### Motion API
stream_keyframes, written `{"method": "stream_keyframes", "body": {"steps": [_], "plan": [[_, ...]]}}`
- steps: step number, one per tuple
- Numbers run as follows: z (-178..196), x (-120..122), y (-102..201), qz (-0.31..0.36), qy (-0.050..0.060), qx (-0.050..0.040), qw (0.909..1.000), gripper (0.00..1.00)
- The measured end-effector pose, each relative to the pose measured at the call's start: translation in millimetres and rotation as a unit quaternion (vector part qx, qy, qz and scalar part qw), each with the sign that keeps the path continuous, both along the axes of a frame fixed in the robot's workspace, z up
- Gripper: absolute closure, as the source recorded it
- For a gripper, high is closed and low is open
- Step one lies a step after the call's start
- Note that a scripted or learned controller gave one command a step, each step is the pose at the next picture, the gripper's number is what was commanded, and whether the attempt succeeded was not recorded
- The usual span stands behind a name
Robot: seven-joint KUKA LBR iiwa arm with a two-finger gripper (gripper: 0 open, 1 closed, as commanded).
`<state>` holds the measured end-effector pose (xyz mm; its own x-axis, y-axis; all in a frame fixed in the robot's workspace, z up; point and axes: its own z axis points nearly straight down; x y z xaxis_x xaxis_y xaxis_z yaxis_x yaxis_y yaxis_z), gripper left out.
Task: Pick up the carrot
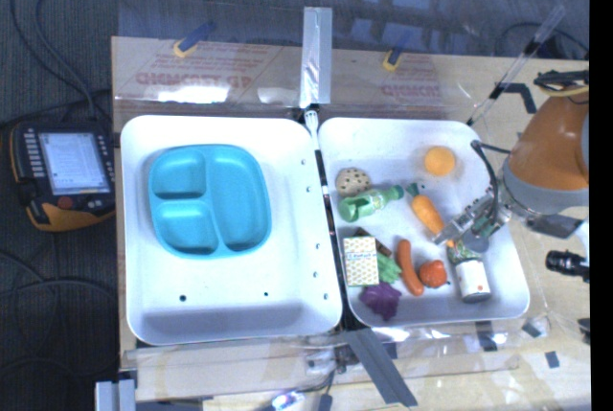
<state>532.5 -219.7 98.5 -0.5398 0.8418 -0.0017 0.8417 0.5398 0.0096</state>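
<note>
The carrot is shown in the right bin, just left of the gripper; its grasp cannot be told. No label writing can be read.

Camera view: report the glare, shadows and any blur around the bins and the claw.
Camera view: glare streaks the clear sheet behind the bins and washes out the right bin at its far wall; soft shadow lies under the blue tray in the left bin; the claw beside the carrot is small and slightly blurred, so its state is unclear.
</note>
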Motion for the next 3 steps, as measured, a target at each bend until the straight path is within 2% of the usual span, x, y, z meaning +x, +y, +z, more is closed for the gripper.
{"method": "stream_keyframes", "body": {"steps": [1, 2, 3], "plan": [[-7.0, 77.7, 44.7, 0.004, -0.004, -0.0048, 1.0, 1.0], [90.5, 63.9, 106.8, -0.069, 0.007, -0.002, 0.9976, 1.0], [96.6, 63.7, 108.0, -0.068, 0.009, -0.0018, 0.9976, 1.0]]}}
